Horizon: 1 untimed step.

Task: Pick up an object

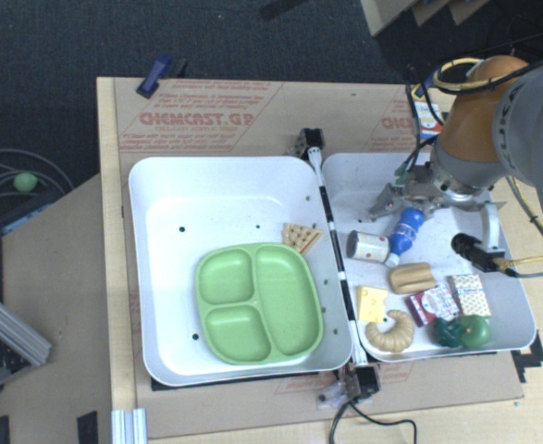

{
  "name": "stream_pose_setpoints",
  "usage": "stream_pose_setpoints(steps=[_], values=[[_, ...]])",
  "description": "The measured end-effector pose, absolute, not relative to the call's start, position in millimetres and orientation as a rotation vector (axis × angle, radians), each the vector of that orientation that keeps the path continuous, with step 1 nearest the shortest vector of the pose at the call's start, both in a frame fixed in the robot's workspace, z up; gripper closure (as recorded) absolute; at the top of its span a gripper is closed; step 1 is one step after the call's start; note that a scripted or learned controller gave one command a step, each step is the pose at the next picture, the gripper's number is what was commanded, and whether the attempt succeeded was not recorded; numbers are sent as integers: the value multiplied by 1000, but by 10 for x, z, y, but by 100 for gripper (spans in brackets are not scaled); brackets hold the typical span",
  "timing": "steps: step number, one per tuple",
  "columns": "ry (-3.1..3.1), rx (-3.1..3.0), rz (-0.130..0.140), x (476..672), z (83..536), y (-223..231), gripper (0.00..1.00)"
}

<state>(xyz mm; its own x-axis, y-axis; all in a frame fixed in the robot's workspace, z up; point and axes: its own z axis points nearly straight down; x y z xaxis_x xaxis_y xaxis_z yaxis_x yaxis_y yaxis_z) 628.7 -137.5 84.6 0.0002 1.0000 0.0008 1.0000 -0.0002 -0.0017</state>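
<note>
Your gripper [410,197] sits low in the right bin [521,317], at that bin's 12 o'clock. You cannot tell how its pincer stands. A blue bottle [405,230] lies just at its 6 o'clock, a white can [368,246] beside that. The left bin [160,202] holds a green tray [257,302] and a waffle [300,238].

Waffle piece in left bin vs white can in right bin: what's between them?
In the camera view, only the two bins' adjoining rims separate the waffle piece from the white can; no other object lies in that stretch.
</note>
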Motion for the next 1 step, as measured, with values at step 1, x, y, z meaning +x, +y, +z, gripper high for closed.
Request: stream_pose_setpoints(steps=[1], values=[[-2221, -2219, 1, 6162, 847, -1128, 0]])
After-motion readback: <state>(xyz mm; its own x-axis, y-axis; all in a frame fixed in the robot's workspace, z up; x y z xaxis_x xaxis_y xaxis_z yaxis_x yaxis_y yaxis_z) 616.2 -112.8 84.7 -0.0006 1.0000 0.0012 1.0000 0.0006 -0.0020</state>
